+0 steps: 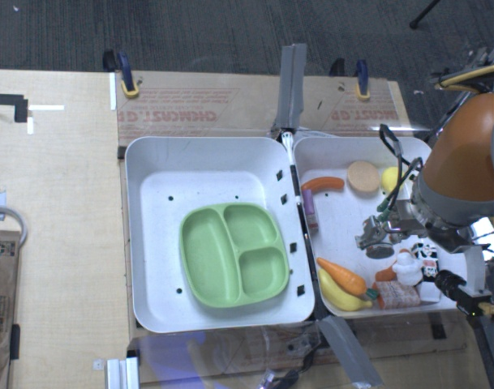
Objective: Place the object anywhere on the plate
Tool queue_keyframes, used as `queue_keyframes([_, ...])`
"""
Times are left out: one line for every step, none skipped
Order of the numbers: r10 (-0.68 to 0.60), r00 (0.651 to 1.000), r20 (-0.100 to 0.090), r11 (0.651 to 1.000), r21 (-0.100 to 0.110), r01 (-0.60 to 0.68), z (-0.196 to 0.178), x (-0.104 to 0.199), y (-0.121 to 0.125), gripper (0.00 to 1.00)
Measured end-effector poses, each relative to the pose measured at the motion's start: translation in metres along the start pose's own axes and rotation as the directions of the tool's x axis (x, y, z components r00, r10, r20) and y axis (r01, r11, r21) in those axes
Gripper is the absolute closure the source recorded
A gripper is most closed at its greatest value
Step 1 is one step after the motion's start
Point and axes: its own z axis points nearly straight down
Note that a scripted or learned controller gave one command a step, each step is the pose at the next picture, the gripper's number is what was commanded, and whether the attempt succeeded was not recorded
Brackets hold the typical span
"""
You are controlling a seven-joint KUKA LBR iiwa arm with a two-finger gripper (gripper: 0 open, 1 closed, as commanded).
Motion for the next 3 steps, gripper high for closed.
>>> queue_keyframes([0.05, 0.999, 0.0, 0.999, 0.002, -0.05, 0.005, 0.084, 0.012, 1.0])
queue_keyframes([-0.144, 0.99, 0.001, 0.99, 0.002, 0.144, 0.005, 0.154, 0.044, 1.0])
queue_keyframes([-0.144, 0.99, 0.001, 0.99, 0.003, 0.144, 0.005, 0.154, 0.044, 0.0])
